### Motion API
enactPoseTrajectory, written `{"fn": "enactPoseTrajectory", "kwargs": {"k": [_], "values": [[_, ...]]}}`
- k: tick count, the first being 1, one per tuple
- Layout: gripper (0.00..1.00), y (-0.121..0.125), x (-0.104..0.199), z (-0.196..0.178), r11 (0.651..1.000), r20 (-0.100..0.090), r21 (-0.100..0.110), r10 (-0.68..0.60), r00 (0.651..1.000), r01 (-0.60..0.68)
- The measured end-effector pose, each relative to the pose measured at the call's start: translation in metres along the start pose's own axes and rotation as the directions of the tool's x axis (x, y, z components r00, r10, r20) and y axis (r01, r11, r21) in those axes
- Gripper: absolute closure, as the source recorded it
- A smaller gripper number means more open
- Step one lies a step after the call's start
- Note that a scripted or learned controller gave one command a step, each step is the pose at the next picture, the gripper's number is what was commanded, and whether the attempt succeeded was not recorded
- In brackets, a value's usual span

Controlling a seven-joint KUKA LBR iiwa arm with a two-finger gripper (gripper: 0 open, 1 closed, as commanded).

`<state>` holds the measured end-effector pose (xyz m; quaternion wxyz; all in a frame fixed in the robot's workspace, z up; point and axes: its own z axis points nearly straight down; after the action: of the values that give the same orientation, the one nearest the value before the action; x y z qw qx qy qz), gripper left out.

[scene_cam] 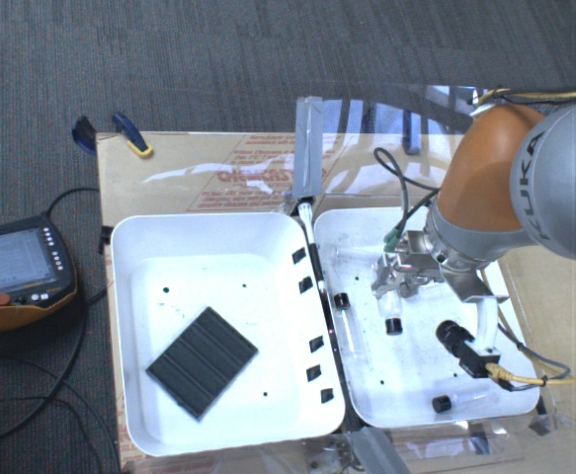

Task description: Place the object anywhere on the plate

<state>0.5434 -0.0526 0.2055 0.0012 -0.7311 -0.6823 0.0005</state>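
The plate (203, 360) is a dark grey, ribbed square lying flat and turned diagonally in the left bin (139, 255), toward its front. My gripper (393, 278) hangs over the middle of the right bin (352, 227), far from the plate. A small black object (393, 325) lies on the bin floor just in front of the gripper, apart from it. Another small black piece (342, 301) sits near the bin's left wall, and a third (442, 403) lies near the front edge. Nothing shows between the gripper and any of them.
A row of black clips (313, 344) runs along the divider between the bins. A black cylinder with a yellow cable (462, 347) hangs from the arm at front right. A teach pendant (16, 270) lies on the floor at left.
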Motion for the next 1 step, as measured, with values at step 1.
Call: {"fn": "enactPoseTrajectory", "kwargs": {"k": [1], "values": [[1.00, 0.0239, 0.0851, 0.0196, 0.994, 0.000, 0.002, -0.113, 0.994, 0.113]]}}
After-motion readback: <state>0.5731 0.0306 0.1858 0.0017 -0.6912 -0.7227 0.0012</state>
